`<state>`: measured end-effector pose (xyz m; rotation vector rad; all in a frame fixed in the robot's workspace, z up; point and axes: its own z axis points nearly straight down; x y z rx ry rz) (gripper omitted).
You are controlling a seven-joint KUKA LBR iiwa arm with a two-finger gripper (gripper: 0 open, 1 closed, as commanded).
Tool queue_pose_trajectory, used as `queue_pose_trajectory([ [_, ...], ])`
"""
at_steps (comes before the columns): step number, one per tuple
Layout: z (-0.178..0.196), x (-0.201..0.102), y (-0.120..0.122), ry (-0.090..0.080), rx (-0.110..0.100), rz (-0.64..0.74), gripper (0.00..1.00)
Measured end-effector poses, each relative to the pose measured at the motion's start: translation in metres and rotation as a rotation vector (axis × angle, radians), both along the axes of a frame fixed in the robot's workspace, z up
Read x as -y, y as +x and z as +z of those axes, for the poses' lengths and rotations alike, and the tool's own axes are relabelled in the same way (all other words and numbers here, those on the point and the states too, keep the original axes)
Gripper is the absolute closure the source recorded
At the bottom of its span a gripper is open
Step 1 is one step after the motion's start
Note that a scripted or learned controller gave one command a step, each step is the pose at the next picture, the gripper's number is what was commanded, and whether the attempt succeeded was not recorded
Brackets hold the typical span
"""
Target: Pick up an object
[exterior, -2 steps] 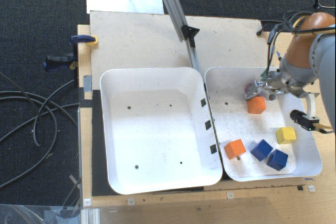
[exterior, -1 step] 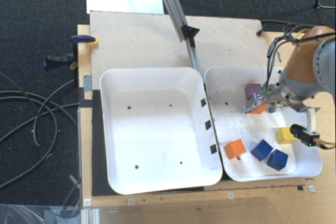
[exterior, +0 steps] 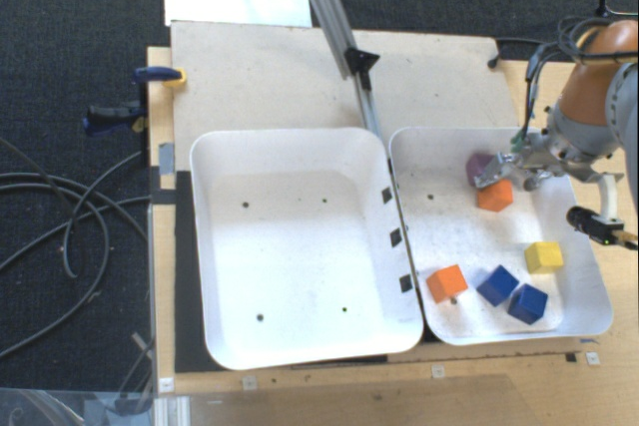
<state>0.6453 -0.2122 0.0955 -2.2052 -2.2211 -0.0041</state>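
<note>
The right bin (exterior: pixel 439 214) holds an orange block (exterior: pixel 495 197), a purple object (exterior: pixel 478 167), a yellow block (exterior: pixel 544 256), a second orange block (exterior: pixel 447 283) and two blue blocks (exterior: pixel 496 285) (exterior: pixel 528 303). My gripper (exterior: pixel 496 177) hangs low over the bin's far part, right above the upper orange block and beside the purple object. The arm comes in from the right, its orange band (exterior: pixel 604 40) above the wrist. Nothing is seen lifted.
The left bin (exterior: pixel 290 244) sits beside the right one. A slanted metal pole (exterior: pixel 334 5) crosses the bench top toward the bins' divide. A blue and yellow clamp (exterior: pixel 150 75) grips the bench's left edge, with cables on the floor.
</note>
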Motion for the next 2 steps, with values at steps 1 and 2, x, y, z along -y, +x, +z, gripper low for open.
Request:
queue_pose_trajectory([
  [1,-0.001,-0.001,-0.001,-0.003,0.002,0.001,0.0],
  [2,0.105,-0.02,0.004,-0.013,0.018,0.001,0.0],
])
